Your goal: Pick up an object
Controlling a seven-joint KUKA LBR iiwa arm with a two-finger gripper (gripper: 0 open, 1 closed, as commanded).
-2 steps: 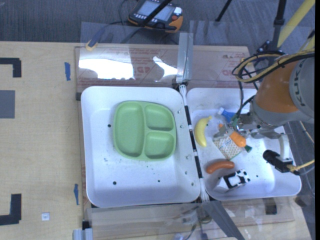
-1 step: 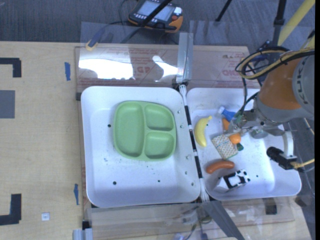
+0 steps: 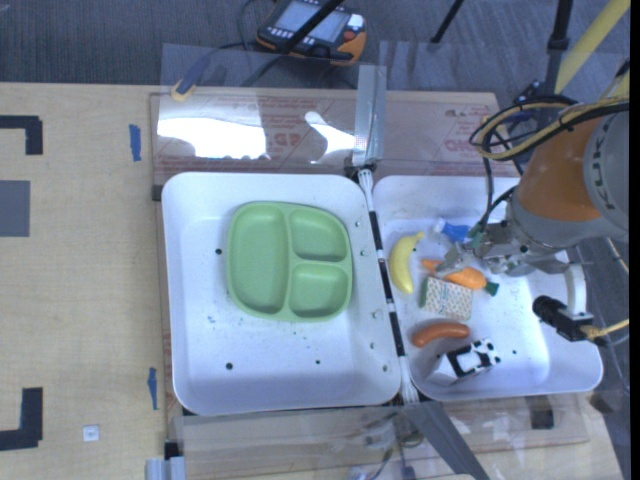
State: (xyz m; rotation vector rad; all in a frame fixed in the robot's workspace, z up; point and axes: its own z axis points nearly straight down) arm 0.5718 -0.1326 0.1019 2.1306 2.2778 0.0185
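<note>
My gripper (image 3: 466,258) hangs low in the right bin (image 3: 570,368), reaching in from the right. It is directly over an orange carrot-like piece (image 3: 463,279) and beside a blue object (image 3: 455,232); whether it touches them I cannot tell. Left of it lies a yellow banana (image 3: 402,262). Below it sits a speckled tan block (image 3: 444,296), then a red-orange sausage (image 3: 439,333). A black-and-white toy (image 3: 471,359) lies at the near side of the bin.
The left bin (image 3: 190,298) holds a green divided plate (image 3: 290,260). A raised rim (image 3: 385,298) separates the two bins. The arm's orange band (image 3: 560,183) and cables (image 3: 520,128) rise over the right bin's far right.
</note>
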